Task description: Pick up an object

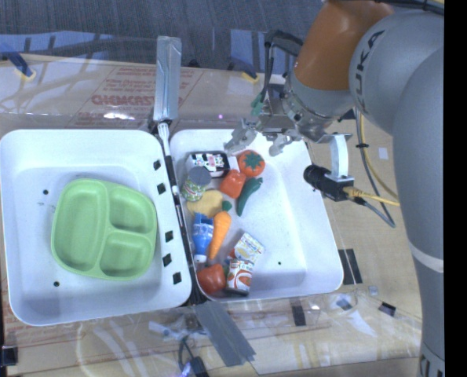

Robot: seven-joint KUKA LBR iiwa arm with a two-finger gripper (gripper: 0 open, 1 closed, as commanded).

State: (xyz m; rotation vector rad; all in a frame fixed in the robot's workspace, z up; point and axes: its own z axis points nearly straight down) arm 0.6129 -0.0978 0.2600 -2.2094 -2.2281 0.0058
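While my grey arm (398,93) reaches in over the counter (374,242), the left bin (13,210) carries a green divided plate (103,228) and the right bin (311,234) holds a heap of toy food along its left side. My end effector (258,141) hangs released, fingers spread and grasping nothing, just above the tomato (250,163), with the orange carrot (220,232) lower in the heap.

Even, bright overhead light, soft shadows, mild glare on white bins (29,305).
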